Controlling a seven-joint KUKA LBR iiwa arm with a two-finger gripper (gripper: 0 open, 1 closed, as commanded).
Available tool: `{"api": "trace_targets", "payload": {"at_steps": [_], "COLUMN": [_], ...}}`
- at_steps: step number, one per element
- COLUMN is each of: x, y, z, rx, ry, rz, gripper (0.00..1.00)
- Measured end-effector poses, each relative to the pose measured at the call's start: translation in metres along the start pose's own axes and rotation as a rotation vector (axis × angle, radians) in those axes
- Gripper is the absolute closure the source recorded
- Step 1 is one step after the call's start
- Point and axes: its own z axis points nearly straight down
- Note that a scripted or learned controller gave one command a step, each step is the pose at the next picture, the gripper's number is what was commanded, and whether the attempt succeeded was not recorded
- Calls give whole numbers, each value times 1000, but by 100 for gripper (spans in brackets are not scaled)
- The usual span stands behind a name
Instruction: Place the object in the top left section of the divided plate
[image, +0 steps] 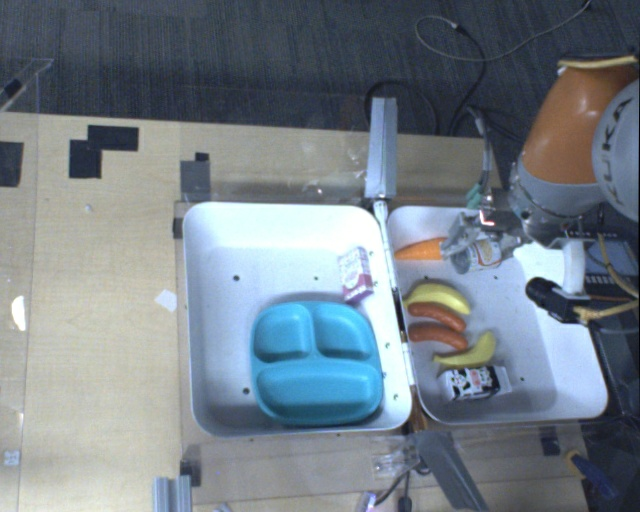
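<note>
Left bin (215, 300): blue divided plate (317, 363) near the front edge, its sections bare; small pink-and-white packet (354, 274) just behind it, by the right wall. Right bin (560, 385): orange carrot (420, 250) at the back left corner; yellow lemon (440, 297), red sausage (437, 325), banana (468, 350) and black-and-white carton (470, 381) ranged toward the front. Hand (475, 243): at the carrot's right end; finger spread cannot be told.

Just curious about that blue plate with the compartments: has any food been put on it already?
No, the blue divided plastic plate in the left white bin holds nothing in its sections; the toy foods lie in the right bin.
</note>
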Motion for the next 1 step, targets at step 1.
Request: {"api": "trace_targets", "payload": {"at_steps": [1], "x": [41], "y": [-84], "z": [29], "rx": [3], "ry": [1], "rz": [-176], "gripper": [100]}}
